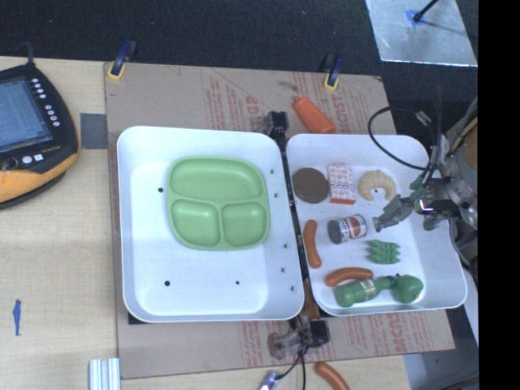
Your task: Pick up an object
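Note:
The right bin (443,276) holds several toy foods: a brown disc (309,184), a red and white packet (340,182), a croissant (376,184), a small can (349,229) on its side, a thin sausage (311,243), a green leafy piece (383,252), a hot dog sausage (349,276) and a green vegetable (378,290). My gripper (393,215) reaches in from the right and hangs over the bin, just right of the can, below the croissant and above the leafy piece. I see nothing held in it.
The left bin (138,242) holds a green divided plate (218,201). An orange carrot (313,114) lies outside the bins at the back, and another sausage (333,374) at the front edge. A teach pendant (24,136) sits far left. A black cable (390,136) loops over the right bin's back corner.

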You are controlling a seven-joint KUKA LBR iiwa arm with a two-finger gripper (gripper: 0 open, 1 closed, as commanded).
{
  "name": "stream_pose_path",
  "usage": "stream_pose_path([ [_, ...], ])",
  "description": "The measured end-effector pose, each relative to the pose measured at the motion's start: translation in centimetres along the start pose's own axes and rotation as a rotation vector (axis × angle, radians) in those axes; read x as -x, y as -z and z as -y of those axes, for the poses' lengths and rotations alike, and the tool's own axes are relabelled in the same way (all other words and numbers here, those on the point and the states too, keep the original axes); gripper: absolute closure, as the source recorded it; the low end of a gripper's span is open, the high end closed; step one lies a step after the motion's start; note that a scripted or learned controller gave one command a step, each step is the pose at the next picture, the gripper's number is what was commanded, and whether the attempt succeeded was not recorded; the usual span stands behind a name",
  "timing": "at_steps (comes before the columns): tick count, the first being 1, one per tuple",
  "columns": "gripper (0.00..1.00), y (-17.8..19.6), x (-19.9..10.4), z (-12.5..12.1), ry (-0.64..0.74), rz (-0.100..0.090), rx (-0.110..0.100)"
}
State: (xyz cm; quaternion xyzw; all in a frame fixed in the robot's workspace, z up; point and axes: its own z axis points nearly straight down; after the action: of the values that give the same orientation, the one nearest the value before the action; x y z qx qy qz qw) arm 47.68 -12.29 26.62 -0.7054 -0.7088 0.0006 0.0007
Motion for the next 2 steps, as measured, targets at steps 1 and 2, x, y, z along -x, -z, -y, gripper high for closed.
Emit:
stream_pose_path([
  [1, 0.00, -10.1, 3.4, -5.4, 0.001, 0.001, -0.004],
  [2, 0.00, -17.5, 1.2, -12.5, 0.001, 0.001, -0.003],
])
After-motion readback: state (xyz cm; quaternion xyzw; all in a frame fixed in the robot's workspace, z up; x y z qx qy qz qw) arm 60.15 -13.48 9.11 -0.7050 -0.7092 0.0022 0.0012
